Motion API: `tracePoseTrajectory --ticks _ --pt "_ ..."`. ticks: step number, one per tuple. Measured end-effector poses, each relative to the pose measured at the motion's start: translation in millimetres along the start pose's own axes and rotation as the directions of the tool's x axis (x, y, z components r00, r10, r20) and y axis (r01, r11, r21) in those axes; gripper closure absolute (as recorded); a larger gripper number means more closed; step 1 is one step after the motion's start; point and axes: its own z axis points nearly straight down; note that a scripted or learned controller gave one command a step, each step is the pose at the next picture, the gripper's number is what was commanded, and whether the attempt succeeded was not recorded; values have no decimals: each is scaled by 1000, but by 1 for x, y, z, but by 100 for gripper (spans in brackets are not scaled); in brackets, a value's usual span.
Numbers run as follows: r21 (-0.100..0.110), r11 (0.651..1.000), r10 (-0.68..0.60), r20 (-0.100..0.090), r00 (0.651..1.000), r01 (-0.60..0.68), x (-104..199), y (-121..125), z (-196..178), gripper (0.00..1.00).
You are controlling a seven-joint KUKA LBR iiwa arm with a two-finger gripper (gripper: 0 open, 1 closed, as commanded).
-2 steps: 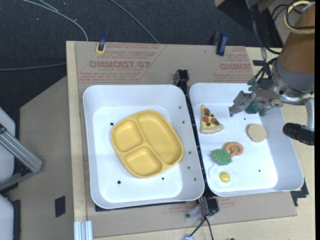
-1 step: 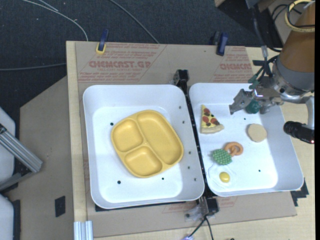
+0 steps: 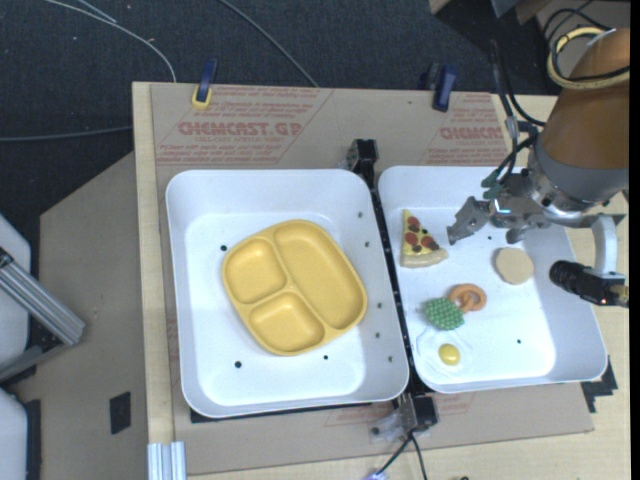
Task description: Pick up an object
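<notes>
Nearest: we see a black clamp [image 3: 421,409] at the table's [image 3: 160,268] front edge, between the two bins.
Hidden: the grey and orange arm [image 3: 585,118] is cut off at the right edge; a dark part [image 3: 590,282] beside it we cannot make out.
Claw: the claw [image 3: 487,218] hangs over the right white bin [image 3: 575,353], upper middle; we cannot tell whether it is apart or together, and we see nothing in it.
Left white bin [image 3: 190,268]: one yellow plastic plate with three compartments [image 3: 292,286].
Right bin: toy pizza slice [image 3: 419,241] just left of the claw; round beige cookie-like disc [image 3: 513,266]; orange ring [image 3: 467,297] touching a green knobbly piece [image 3: 444,314]; toy fried egg [image 3: 449,353] near the front wall.
</notes>
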Motion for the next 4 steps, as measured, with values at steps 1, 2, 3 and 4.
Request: tracePoseTrajectory --ticks 1,2,3,4 --pt "3 1000 0 0 1000 0 -4 2 43 0" --pt "4 1000 0 -1 1000 0 -2 -7 103 0" --pt "-3 1000 1 0 1000 -1 -2 -6 89 100" --pt "-8 1000 -1 2 1000 1 -1 -4 46 100"
